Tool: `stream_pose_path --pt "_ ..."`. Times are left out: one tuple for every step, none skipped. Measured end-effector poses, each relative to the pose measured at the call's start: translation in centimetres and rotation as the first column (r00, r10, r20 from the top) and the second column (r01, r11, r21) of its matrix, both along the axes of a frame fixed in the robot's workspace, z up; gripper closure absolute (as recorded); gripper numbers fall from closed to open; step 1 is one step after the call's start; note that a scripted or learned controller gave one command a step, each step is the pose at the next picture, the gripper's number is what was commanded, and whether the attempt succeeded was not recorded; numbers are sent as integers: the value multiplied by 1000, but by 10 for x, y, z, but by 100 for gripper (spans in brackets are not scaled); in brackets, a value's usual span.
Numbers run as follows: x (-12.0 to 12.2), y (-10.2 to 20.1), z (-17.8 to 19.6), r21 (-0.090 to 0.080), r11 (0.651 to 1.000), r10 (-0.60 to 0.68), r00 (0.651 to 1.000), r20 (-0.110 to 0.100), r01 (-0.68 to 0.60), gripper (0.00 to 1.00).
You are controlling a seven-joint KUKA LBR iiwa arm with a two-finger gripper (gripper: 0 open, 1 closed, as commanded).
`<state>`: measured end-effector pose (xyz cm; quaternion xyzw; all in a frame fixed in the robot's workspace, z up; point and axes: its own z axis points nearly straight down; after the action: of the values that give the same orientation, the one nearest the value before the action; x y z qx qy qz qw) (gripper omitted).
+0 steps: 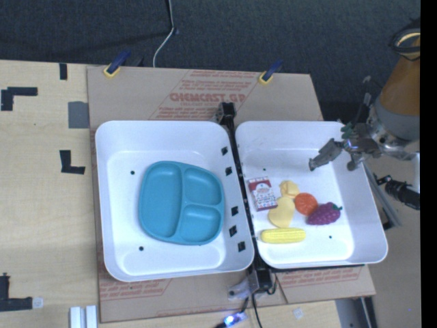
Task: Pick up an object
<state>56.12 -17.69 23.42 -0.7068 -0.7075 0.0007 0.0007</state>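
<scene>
Hovering over the right bin (pixel 355 248), the pincer (pixel 336 154) sits spread apart, nothing between its fingers, one finger (pixel 321 159) jutting toward the bin's middle. It hangs above bare bin floor, up and right of the toy cluster.

Landmark: the tomato (pixel 305 202). Grapes (pixel 323 214) touch it on the right. A yellow piece (pixel 289 187) sits just up-left of it, a pale pear-like piece (pixel 281 215) just down-left, touching or nearly so. Corn (pixel 283 236) lies below, near the front wall. A small red card box (pixel 261 193) lies flat to the left, close to the divider. Left bin (pixel 109 183) holds a blue tray (pixel 181 202), well left of the tomato.

Risks, as judgement:
- Cluster is tight. Fingers dropping on the tomato probably land on the grapes or the yellow pieces instead of straddling one thing, shoving the pile rather than gripping.
- Round, smooth toys likely squirt out sideways when squeezed off-centre.
- The card box is flat; fingers may scrape over it and close on air.
- Corn sits close to the front wall, so a finger may hit the slope there before closing.
- Pincer is not yet over any toy; a straight drop from here would likely meet floor only.
- Height above the bin can't be judged from this slant, so the descent depth is a guess.
</scene>
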Motion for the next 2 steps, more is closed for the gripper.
stream_pose_path --pt "7 1 -46 0 1000 0 1000 -2 0 0" --pt "8 -4 -108 0 1000 0 1000 -4 0 0"
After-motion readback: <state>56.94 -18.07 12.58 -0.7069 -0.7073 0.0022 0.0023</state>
